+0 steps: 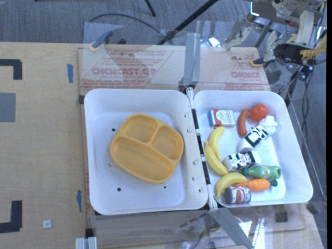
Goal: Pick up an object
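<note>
No object is lifted yet, by my reading: every candidate lies in the right shallow white plastic bin. I count two yellow toy bananas, a red sausage-shaped toy, a red tomato-like ball, a small red-and-white carton with a blue side, two black-and-white cartons, a green bottle lying on its side, an orange carrot and a small can with a red label. The lower items crowd together, touching; the carton and tomato sit more apart.

The left white bin carries a yellow three-compartment plastic plate, nothing on it.

The arm's grey end assembly hangs at the upper right, beyond the bins' far edge, well apart from the objects. I cannot tell how the pincer stands. Approach, descent, grasp and lift all remain.

Writing: pale red lettering on the clear sheet behind the bins, too faint to read reliably. Package labels are too small to read.
</note>
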You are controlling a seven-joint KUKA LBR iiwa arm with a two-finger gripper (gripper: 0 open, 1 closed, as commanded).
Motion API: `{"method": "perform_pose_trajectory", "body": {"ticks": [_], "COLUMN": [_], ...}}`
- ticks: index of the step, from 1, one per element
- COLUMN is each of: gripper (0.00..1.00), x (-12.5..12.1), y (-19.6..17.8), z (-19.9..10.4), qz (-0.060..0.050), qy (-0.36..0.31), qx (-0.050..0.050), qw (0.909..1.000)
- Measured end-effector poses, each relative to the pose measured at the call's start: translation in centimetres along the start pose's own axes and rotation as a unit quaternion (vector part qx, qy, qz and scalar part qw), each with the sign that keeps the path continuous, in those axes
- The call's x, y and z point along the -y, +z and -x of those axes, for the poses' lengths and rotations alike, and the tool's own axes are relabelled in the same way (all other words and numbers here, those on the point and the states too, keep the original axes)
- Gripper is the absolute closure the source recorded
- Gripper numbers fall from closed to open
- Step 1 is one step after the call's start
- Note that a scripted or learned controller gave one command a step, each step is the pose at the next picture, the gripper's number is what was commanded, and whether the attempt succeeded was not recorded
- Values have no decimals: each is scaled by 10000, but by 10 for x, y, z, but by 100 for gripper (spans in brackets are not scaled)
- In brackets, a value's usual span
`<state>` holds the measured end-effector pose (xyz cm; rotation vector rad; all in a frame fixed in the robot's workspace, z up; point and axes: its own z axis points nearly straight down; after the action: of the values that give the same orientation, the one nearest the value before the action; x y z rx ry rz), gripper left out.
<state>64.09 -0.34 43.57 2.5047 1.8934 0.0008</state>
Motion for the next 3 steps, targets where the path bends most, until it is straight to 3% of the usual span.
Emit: {"method": "perform_pose_trajectory", "body": {"ticks": [1,2,3], "gripper": [0,0,0], "x": [-49,-75,-51], "y": [0,0,1], "z": [78,170,84], "qz": [5,8,-24], "qy": [277,1405,2711], "qx": [3,4,6], "qw": [9996,9901,9626]}}
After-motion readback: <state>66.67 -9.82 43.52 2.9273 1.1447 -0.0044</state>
